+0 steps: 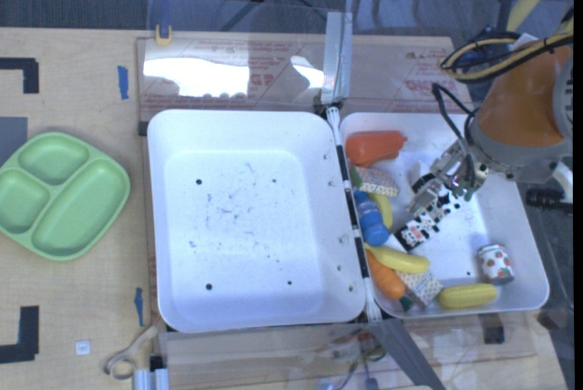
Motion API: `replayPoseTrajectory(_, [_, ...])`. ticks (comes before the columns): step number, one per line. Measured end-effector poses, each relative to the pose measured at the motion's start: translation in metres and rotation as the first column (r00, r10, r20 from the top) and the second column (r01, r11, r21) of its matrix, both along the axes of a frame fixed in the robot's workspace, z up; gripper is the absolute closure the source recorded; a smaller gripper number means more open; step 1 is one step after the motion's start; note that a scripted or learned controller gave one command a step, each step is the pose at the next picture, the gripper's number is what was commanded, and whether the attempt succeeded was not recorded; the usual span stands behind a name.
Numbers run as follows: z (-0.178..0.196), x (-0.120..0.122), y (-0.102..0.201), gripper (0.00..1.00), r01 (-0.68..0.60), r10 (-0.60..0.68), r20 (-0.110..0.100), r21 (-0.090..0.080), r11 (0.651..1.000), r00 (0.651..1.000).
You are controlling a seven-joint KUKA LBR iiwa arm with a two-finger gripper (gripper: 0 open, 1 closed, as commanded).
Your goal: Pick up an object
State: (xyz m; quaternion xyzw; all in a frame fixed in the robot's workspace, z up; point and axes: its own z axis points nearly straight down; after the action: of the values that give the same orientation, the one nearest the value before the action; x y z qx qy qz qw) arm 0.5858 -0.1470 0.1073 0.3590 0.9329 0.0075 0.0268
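Observation:
My gripper (441,186) hangs over the middle of the right bin (528,238), reaching in from the right under the orange-banded wrist. Just below and left of its tip is a black-and-white spotted object (421,226), lying slantwise; I cannot tell whether the gripper touches it. Along the bin's left side lie an orange-red item (374,145), a blue bottle (371,220), a yellow banana (402,259) and an orange piece (386,279). A yellow oblong object (468,294) and a small patterned cup (495,262) sit near the front right.
The left bin (173,197) is bare white with faint marks. A green divided plate (60,193) rests on the wooden bench at far left. Clear plastic walls (237,60) stand behind both bins. Cables (483,51) hang by the arm.

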Motion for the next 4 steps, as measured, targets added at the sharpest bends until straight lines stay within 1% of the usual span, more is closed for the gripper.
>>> replayPoseTrajectory(1, [-0.017,0.064,-0.008,0.00,-0.236,0.236,-0.047,0.003,0.972,0.971])
replayPoseTrajectory(2, [-0.004,0.067,-0.007,1.00,-0.235,0.235,-0.036,0.001,0.972,0.971])
replayPoseTrajectory(3, [0.075,0.045,-0.027,1.00,-0.132,0.132,-0.049,0.003,0.991,0.990])
replayPoseTrajectory(4, [0.102,0.039,0.043,1.00,0.128,-0.128,-0.052,0.006,0.992,0.990])
